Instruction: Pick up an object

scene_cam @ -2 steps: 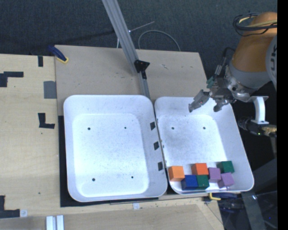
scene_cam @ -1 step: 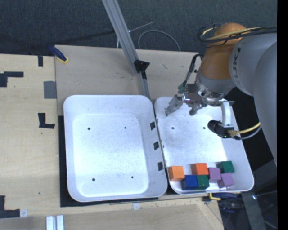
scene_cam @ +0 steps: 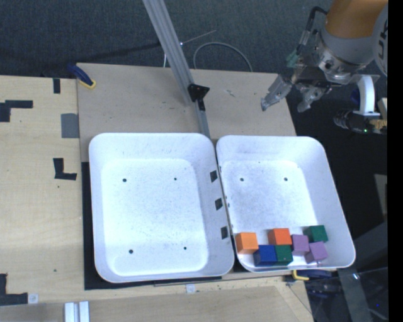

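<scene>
While your gripper (scene_cam: 289,100) is hanging above the bench beyond the far edge of the right bin (scene_cam: 327,165), its two fingers are standing spread apart with nothing between them, so you are holding no object. You are seeing the grey wrist and its orange band (scene_cam: 356,17) reaching in from the upper right corner, well apart from the blocks. You are finding those blocks crowded at the near edge of the right bin: an orange block (scene_cam: 247,241) at the left, a blue block (scene_cam: 266,254) just beside it, a second orange block (scene_cam: 279,236) behind, a green block (scene_cam: 284,253) next to the blue one, two purple blocks (scene_cam: 301,243) (scene_cam: 318,251), and a dark green block (scene_cam: 316,234) at the right end. You are seeing the left bin (scene_cam: 101,157) lying alongside, its rim touching the right bin's.
</scene>
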`<state>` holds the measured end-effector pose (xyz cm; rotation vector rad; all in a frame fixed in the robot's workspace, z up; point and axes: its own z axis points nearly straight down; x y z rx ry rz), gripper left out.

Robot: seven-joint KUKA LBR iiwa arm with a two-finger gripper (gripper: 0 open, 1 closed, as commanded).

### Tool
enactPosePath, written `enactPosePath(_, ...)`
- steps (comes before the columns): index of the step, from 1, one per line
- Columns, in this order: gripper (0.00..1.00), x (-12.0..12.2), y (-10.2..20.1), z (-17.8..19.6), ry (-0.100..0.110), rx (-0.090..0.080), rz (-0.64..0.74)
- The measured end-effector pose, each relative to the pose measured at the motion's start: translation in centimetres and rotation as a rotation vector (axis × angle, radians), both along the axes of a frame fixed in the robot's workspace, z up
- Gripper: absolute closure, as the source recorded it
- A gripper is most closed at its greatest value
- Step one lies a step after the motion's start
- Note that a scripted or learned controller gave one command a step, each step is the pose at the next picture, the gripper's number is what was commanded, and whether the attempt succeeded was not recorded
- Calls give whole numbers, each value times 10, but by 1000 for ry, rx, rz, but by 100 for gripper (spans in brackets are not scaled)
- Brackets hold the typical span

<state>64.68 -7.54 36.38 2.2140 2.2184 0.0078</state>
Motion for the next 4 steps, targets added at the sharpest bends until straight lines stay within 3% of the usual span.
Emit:
enactPosePath(1, 0, -32, 39, -163, 19, 2, -1)
enactPosePath(2, 0, 30, 31, -78, -2, 0, 1)
enactPosePath(3, 0, -68, 83, -141, 19, 3, 1)
enactPosePath(4, 0, -103, 28, -89, 6, 0, -6)
